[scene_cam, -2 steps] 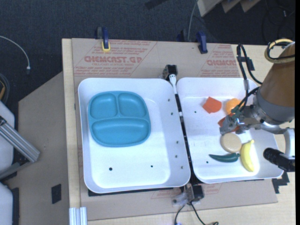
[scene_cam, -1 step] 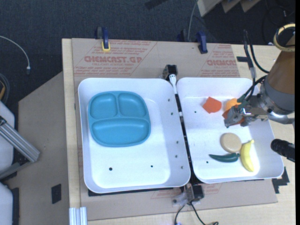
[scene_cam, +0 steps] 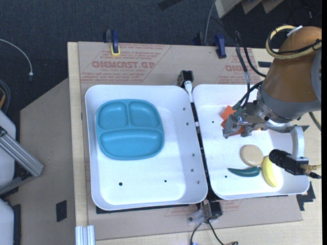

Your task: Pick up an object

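Single grey arm with orange band [scene_cam: 292, 73] comes in from the right, over the right shallow white bin [scene_cam: 210, 146]. End effector [scene_cam: 236, 127] is low over the upper-left part of that bin, angled toward the bin's left wall. Can't tell how far open it is, too small and cluttered, and nothing can be confirmed in its grip. Small orange chunky object [scene_cam: 226, 113] sits right at the end effector's upper-left edge; it is touching or just beside it, can't tell which, and is partly hidden by it. Rest of the right bin holds three things. Round beige flat disc-shaped object [scene_cam: 251, 154] is below the end effector and apart from it. Dark teal curved pepper-shaped object [scene_cam: 244, 171] lies flat just below the disc, near the bin's front edge. Yellow oblong banana-like object [scene_cam: 271, 173] is just right of the disc, tilted, with its lower end close to the teal piece's right tip. These three are clustered in the bin's lower-right area. Left shallow white bin [scene_cam: 153, 185] holds one light blue plastic divided plate with three compartments [scene_cam: 130, 129], lying flat in its upper-left half, well apart from the end effector. Both bins sit side by side, edges touching, on a tan tabletop board with red printed lettering [scene_cam: 153, 60]. Two blue clamps [scene_cam: 113, 39] grip the board's far edge. Dark carpet floor [scene_cam: 76, 9] surrounds it.
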Robot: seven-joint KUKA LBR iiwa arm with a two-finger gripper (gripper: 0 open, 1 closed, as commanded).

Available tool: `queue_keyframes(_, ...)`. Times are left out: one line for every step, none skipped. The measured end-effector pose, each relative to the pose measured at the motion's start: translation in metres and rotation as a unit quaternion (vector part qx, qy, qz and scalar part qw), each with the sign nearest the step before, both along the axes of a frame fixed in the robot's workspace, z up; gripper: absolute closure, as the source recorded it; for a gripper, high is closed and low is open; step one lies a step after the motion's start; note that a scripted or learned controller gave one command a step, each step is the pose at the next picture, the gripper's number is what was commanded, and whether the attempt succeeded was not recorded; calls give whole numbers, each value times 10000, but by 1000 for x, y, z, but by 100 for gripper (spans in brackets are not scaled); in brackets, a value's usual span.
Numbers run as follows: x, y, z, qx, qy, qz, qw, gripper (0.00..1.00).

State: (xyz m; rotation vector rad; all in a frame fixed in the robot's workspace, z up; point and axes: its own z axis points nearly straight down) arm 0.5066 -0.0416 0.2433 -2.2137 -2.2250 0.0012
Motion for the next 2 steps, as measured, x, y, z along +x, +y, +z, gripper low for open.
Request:
queue_keyframes(28, 49, 3, -1, -28, 6, 10000, 100)
queue_keyframes(42, 96, 5, -1, -26, 5, 10000, 100)
